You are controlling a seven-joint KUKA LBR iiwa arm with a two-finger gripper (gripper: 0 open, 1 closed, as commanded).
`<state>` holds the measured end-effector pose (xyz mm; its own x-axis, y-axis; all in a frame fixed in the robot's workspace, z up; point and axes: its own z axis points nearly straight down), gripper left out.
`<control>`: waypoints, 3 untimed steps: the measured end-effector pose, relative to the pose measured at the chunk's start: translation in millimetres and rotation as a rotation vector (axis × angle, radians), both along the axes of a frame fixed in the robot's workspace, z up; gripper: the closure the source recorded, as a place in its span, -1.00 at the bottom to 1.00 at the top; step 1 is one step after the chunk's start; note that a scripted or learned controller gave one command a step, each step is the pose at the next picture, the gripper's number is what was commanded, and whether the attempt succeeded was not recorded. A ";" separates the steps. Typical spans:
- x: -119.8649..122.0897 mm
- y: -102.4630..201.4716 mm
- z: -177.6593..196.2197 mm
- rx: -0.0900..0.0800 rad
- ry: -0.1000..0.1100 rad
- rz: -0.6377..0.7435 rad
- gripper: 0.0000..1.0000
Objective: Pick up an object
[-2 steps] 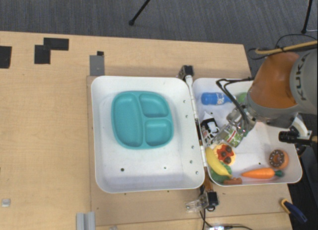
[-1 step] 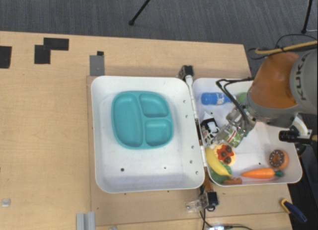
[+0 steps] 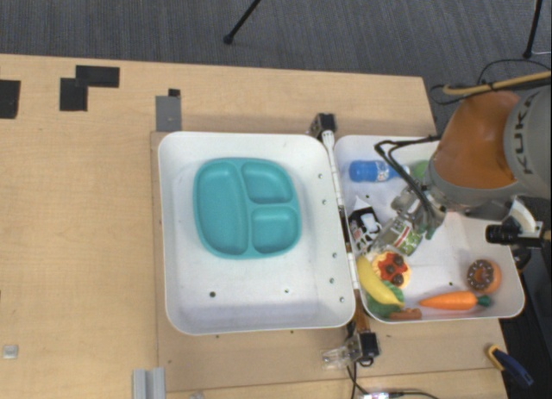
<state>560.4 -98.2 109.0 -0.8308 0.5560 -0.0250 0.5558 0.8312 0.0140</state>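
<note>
There, a smooth teal sectioned plate (image 3: 247, 208) lay in the left glossy white bin (image 3: 185, 302). The pale wooden tabletop (image 3: 78, 242) met grey carpet (image 3: 129, 9). Whether the pincer (image 3: 405, 235) above the curved banana (image 3: 376, 283) was clenched, I couldn't tell.

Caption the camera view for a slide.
KUKA arm's gripper hovers over the toy-filled right bin, above a banana; a teal divided plate sits in the left bin.

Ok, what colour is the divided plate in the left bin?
Teal, a plain blue-green all over; the divided plate shows clearly in the camera view.
</note>
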 end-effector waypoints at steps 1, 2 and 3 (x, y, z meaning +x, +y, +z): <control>0.6 0.4 0.1 -0.001 -0.003 0.030 -1.00; 1.7 3.4 14.6 0.007 0.005 0.034 1.00; 24.7 -10.4 66.3 0.009 0.022 -0.483 1.00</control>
<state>585.2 -108.6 175.3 -0.4782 0.8782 -0.0034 0.8782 0.4782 0.0040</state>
